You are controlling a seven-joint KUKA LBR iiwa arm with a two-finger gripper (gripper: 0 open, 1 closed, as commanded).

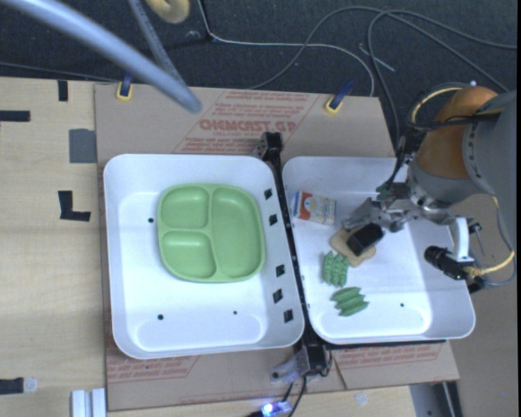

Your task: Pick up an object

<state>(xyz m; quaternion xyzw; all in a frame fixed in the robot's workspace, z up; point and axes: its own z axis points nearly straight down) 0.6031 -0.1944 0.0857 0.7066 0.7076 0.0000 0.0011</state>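
Observation:
In the right bin [434, 315] lie a small white packet with red and blue print [315, 207], a tan block with a dark top [358, 248], a ridged green piece [334, 268] and a green pea pod [349, 301]. My gripper [367, 231] reaches in from the right and hangs low over the tan block, at its upper edge. It hides part of the block, and whether they touch cannot be made out. The packet lies to the gripper's left and the two green pieces below it.
The left bin [130, 233] holds a green divided plate [212, 232]. A black clip strip [282, 233] runs along the wall between the bins. The grey arm with its orange band [456, 137] stands over the right bin's right edge. Cables lie behind the bins.

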